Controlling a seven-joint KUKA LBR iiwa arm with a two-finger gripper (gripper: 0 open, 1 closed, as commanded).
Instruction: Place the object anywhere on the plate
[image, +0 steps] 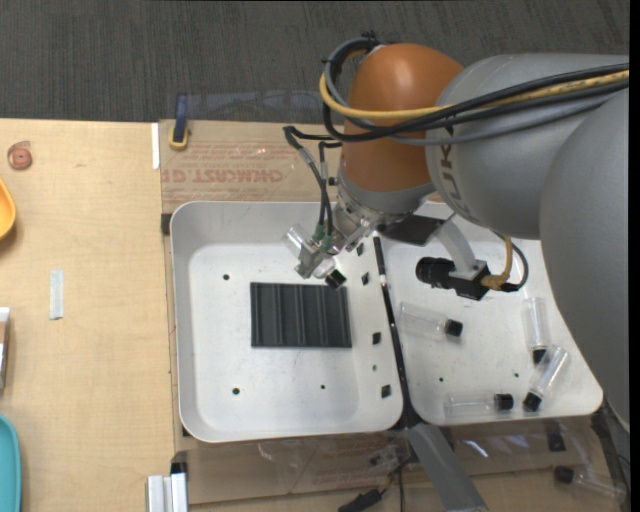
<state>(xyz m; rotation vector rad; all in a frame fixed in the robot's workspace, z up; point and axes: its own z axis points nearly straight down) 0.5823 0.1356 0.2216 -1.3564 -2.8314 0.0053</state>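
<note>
Robot lab, big grey arm (520, 150) with an orange band over a wooden bench (90, 250), two white bins (190, 330) side by side on cardboard (240, 170), yellow and black cables (340, 75) looped above, dark carpet (150, 50) past the bench's far edge

Slanted overhead view, seemingly close, across both bins (215, 330).

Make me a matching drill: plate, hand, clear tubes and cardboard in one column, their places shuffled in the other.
1 ribbed black plate
2 hand
3 clear tubes
4 cardboard sheet

A in the right bin
B middle of the left bin
C by the plate's far edge
D behind both bins

Pairs: 1-B, 2-C, 3-A, 4-D
</note>
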